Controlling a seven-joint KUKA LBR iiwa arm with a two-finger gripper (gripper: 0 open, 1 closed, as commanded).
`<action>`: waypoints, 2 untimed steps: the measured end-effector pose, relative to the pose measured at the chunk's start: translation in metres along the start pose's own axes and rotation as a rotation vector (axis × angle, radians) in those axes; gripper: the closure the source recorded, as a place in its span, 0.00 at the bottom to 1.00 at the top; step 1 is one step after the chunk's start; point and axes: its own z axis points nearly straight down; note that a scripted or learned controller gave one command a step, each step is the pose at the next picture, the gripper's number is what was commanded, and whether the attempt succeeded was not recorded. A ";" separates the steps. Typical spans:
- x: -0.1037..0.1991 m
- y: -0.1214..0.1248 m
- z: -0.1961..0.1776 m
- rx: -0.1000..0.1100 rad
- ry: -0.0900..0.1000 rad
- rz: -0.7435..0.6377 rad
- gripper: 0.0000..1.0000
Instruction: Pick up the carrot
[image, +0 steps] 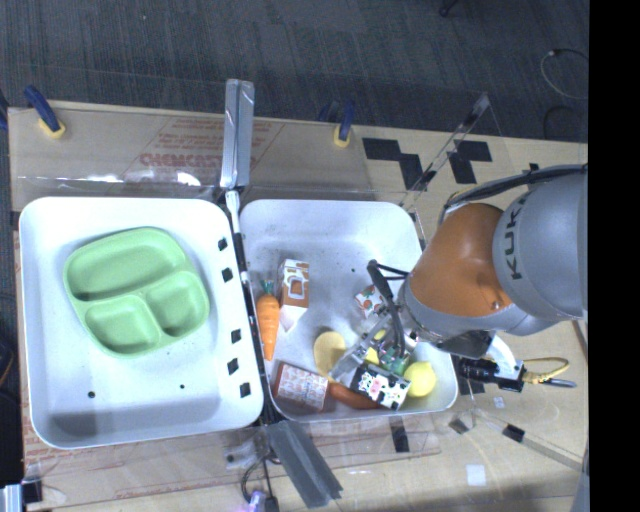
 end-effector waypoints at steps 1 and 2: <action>-0.061 0.060 -0.001 -0.001 -0.002 0.126 0.00; 0.013 0.082 0.000 0.000 0.001 -0.078 0.00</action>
